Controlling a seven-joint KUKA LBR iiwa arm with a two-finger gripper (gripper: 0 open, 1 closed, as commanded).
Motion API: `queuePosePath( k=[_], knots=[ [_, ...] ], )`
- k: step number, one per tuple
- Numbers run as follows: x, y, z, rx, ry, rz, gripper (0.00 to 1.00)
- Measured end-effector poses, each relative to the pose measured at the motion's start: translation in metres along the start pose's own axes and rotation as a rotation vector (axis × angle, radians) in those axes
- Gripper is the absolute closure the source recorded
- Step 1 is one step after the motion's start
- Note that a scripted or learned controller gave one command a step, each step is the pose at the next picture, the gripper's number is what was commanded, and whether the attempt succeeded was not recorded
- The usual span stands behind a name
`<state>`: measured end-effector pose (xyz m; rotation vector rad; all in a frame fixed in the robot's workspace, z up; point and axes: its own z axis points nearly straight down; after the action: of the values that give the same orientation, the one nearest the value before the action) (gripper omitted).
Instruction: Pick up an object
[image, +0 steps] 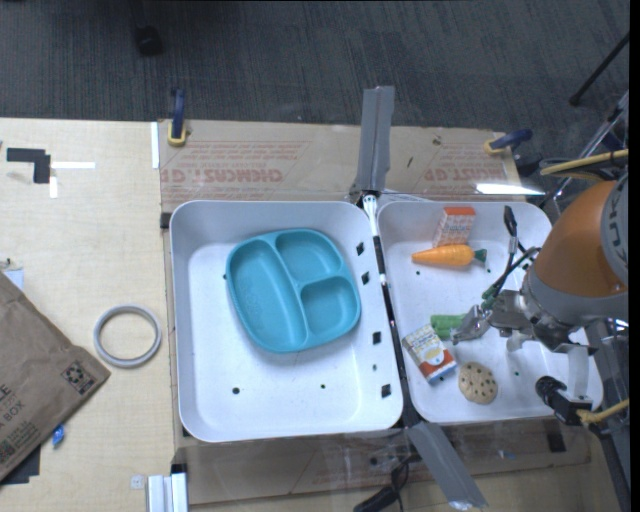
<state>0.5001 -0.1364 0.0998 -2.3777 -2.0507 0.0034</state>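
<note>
Robot lab: clamped cardboard backing, two white bins on bench, tape roll (dark carpet beyond).

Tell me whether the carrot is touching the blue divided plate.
Apart. The camera view shows the carrot lying in the right bin, while the blue divided plate sits in the left bin, with both bins' walls between them.

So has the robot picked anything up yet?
Not yet, it seems. Done: the arm has reached into the right bin, and its end effector is down by the green object. In hand: nothing clearly lifted; the green object lies on the bin floor. Left: grasping and lifting. The carrot, small carton and cookie lie untouched.
</note>
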Motion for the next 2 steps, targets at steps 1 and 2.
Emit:
queuePosePath(
  k=[1,2],
  knots=[
    [0.037,0.0149,0.0094,0.001,0.0,0.011,0.0],
    [0.0369,0.0149,0.0093,0.001,-0.001,0.011,0.0]
  ],
)
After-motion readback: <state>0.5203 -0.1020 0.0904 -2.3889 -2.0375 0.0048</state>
